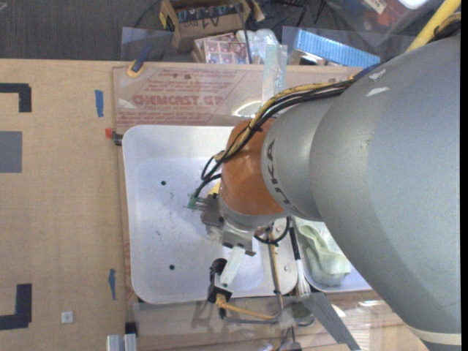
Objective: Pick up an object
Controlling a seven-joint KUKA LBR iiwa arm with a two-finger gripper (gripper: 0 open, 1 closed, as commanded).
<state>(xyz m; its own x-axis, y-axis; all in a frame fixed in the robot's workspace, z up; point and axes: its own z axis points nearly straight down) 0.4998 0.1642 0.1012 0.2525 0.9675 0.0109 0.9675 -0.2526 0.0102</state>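
Observation:
My gripper (pixel 232 234) hangs under the orange wrist band, over the near right part of the left white bin (pixel 150 159), close to the wall between the two bins. The wrist and the big grey arm hide what lies under it. A pale green, soft-looking object (pixel 322 253) lies in the right bin (pixel 311 284), just right of the gripper and partly under the arm.
The left bin's floor shows a few small dark specks (pixel 162 183). A clear plastic sheet with red lettering (pixel 183 99) lies behind the bins. Boxes and clutter (pixel 219 20) stand beyond the bench's far edge. Bare wooden bench (pixel 58 196) lies to the left.

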